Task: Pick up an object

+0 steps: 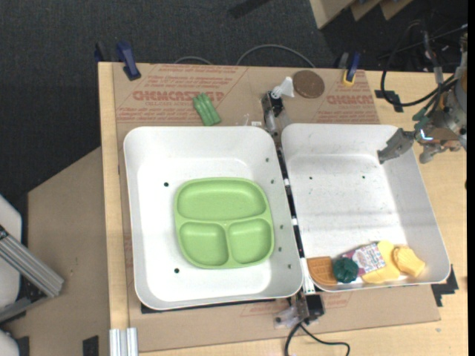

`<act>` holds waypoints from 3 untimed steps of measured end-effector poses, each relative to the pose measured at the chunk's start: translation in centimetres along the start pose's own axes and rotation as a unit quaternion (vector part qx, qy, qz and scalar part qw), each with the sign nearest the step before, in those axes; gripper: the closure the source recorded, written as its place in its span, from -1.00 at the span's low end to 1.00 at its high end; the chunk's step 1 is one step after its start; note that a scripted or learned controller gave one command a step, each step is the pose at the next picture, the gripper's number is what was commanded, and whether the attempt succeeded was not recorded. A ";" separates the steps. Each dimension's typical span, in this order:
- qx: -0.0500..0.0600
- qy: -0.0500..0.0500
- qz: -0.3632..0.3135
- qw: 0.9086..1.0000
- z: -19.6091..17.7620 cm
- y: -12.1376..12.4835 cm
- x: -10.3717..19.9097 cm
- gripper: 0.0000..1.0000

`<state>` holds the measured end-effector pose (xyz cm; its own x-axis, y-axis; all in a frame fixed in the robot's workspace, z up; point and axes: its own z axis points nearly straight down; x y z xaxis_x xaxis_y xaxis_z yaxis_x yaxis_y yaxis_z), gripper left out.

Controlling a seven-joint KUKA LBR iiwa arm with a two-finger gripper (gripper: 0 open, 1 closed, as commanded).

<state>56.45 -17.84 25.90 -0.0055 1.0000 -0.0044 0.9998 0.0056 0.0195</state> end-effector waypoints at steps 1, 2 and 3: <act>0.010 0.001 0.003 1.000 12.7 4.9 -4.3 -1.00; 0.012 0.006 0.002 1.000 17.7 2.6 -4.2 -1.00; 0.006 0.000 0.003 1.000 9.5 1.7 -4.6 -1.00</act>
<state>58.32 -22.45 16.44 0.0008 1.0000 -0.0034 1.0000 -0.0008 0.0068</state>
